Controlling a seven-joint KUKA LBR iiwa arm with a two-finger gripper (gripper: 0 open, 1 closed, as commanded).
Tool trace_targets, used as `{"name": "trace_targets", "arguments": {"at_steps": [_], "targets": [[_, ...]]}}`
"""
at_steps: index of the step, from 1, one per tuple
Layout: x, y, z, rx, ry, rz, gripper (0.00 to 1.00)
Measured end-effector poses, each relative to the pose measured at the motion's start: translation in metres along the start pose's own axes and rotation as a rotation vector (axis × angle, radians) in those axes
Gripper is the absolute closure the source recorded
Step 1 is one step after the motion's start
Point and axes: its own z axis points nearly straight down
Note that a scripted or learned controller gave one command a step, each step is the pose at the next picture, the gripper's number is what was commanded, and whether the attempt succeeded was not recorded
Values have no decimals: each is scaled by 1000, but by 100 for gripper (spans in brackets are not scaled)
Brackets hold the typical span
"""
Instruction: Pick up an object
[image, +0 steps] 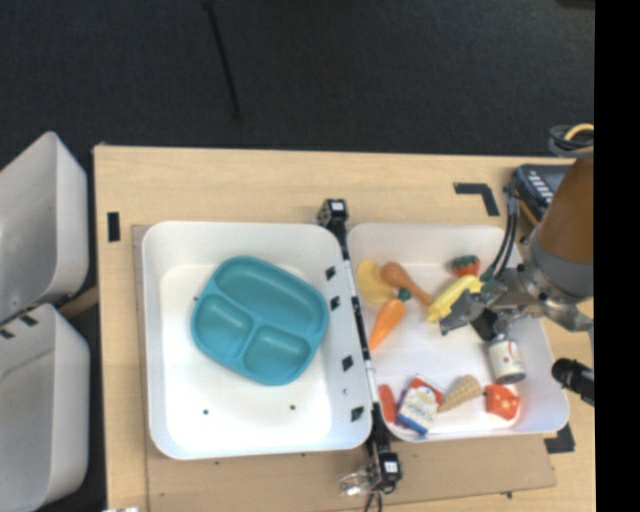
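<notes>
Yellow plastic banana (453, 296) lay beside the gripper (468, 316), whose state I could not tell.
Likely light, stiff, slippery; best pinched mid-body.

Wooden bench (250, 185) bears two white bins (160, 340)

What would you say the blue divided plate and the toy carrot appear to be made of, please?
The blue divided plate looks like moulded plastic, matte to satin: one even teal colour, with soft rounded compartment ridges. The toy carrot also looks like plastic, smooth and slightly glossy, uniformly orange with a green tip; rubber or vinyl cannot be ruled out at this resolution.
</notes>
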Motion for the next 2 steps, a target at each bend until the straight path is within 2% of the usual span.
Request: {"name": "trace_targets", "arguments": {"at_steps": [1,2], "targets": [[0,3,-6,-13,-2,-3,0],[-10,8,48,-8,-3,0,0]]}}
